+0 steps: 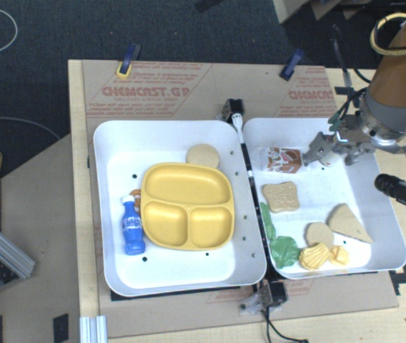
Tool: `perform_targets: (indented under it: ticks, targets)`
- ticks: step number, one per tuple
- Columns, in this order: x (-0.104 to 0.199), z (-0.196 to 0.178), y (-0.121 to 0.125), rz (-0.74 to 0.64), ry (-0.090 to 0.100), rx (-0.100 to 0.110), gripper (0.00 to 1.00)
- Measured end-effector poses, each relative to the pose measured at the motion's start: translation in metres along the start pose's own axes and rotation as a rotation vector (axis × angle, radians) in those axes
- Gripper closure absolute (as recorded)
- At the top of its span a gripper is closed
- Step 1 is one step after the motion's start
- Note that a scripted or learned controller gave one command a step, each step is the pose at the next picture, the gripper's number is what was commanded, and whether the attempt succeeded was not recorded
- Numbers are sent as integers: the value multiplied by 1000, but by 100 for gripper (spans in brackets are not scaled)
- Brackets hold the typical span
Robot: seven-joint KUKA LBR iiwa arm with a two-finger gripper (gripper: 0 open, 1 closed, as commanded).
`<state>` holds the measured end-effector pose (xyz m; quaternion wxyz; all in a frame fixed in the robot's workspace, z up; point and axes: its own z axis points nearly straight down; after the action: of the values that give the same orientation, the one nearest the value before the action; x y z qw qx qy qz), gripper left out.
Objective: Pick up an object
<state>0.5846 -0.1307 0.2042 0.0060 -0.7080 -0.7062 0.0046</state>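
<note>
Spreading across the view and carrying two white bins side by side: a bench (pixel 189 84).

Sitting toward 9 o'clock on that bench (pixel 110 156): the left bin; lying toward 3 o'clock, touching it along the middle seam: the right bin (pixel 383 220).

Reaching in from 3 o'clock, hanging over the right bin's 1 o'clock corner: the arm (pixel 396 84).

Filling the middle of the left bin, lying flat: a yellow tray (pixel 186 206) with three compartments.

Hovering at the arm's end over the 12 o'clock part of the right bin, just at 3 o'clock of the packet: the claw (pixel 335 148). Showing nothing clamped in it; being too blurred to tell whether apart or together.

Lying in the right bin:
- at 4 o'clock, a pale wedge (pixel 347 224);
- at the centre, leaning toward 9 o'clock, toast (pixel 280 196);
- at 11 o'clock, a brown and white packet (pixel 284 159);
- at 7 o'clock, along the wall, a green leaf (pixel 280 247);
- at 6 o'clock, yellow crisps (pixel 317 256), touching a tan slice (pixel 319 233) at their 12 o'clock.

Lying in the left bin:
- at the tray's 12 o'clock edge, touching it, a round biscuit (pixel 203 156);
- at the tray's 9 o'clock edge, lying just beside it, a blue bottle (pixel 132 227).
</note>
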Motion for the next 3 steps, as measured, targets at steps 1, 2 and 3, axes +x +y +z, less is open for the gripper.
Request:
perform_targets:
  ticks: [1, 2, 3]
  targets:
    - [0, -9, 3, -3, -2, -15, 0]
    - [4, 34, 5, -3, -1, -11, 0]
    - [6, 82, -4, -2, 0, -9, 0]
